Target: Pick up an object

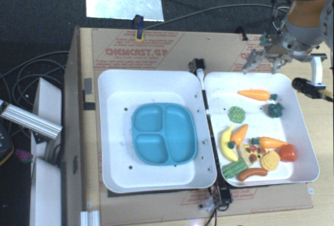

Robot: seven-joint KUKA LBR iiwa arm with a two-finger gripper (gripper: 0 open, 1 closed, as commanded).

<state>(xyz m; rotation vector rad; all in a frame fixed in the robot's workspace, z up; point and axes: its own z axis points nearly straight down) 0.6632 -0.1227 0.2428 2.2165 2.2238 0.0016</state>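
You see the pincer (pixel 265 61) spread open above the right bin's (pixel 301 115) far rim, holding nothing. That bin holds a carrot (pixel 254 95), broccoli (pixel 275 110), a banana (pixel 226 144), a tomato (pixel 287 153) and a sausage (pixel 251 173). The left bin (pixel 112 115) holds a blue tray (pixel 163 133).
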